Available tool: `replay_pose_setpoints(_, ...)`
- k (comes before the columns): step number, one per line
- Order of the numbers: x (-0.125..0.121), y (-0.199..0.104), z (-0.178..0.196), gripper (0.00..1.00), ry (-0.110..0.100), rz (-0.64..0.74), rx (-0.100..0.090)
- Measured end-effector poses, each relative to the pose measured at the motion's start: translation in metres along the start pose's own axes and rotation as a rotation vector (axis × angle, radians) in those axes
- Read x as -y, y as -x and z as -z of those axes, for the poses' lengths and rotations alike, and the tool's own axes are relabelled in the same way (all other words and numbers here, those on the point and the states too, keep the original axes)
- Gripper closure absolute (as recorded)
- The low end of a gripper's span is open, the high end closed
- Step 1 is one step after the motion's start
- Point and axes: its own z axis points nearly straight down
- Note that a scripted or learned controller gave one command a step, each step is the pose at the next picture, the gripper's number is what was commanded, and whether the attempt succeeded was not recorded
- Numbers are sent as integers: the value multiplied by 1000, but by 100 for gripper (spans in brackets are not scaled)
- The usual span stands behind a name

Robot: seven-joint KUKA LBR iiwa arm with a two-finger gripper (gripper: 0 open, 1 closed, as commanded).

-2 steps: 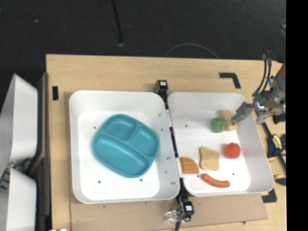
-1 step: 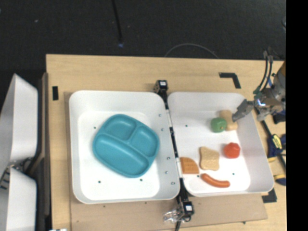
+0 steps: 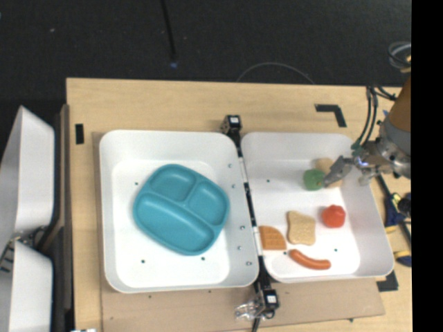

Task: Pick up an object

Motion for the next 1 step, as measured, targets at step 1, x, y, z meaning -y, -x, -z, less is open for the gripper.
replay_pose_setpoints(1,4,2,-43,0,0,-2,0)
